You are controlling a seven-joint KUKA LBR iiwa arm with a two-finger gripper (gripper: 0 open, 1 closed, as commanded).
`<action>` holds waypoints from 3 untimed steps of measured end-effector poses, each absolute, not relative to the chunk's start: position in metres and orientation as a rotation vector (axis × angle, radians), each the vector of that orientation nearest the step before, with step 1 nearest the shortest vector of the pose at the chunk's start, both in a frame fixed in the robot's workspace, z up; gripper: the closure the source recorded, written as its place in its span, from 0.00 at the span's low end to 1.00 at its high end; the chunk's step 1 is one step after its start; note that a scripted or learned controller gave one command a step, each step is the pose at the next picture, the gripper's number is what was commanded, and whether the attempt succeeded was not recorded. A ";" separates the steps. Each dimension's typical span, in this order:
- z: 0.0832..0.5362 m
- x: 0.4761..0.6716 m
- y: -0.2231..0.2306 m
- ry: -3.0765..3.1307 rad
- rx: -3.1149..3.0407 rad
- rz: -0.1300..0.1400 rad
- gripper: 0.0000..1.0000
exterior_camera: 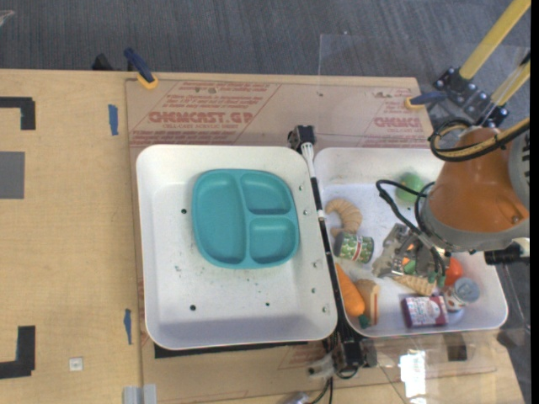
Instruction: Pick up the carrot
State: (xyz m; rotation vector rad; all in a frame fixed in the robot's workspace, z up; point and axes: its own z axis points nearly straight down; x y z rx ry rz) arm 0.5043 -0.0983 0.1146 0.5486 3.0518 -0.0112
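Note:
The carrot (pixel 349 291) is an orange taper lying along the right bin's (pixel 493 320) left wall, near the front corner, with a tan food piece (pixel 369 299) touching its right side. My gripper (pixel 405 256) hangs low over the middle of the right bin, to the right of the carrot and a little farther back, below the orange wrist band (pixel 472 194). It is apart from the carrot. Small items lie crowded under and around it.
A green can (pixel 354 247) and a curled pastry (pixel 346 212) lie just behind the carrot. A purple pouch (pixel 424 310), a grey cap (pixel 466 290) and a red piece (pixel 456 269) sit front right. A teal divided plate (pixel 246 217) rests in the left bin (pixel 164 251).

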 end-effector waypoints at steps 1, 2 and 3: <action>0.186 0.491 -0.009 3.024 0.823 0.008 1.00; 0.185 0.490 -0.012 3.025 0.830 0.003 0.00; 0.185 0.538 0.007 2.952 1.061 0.003 0.00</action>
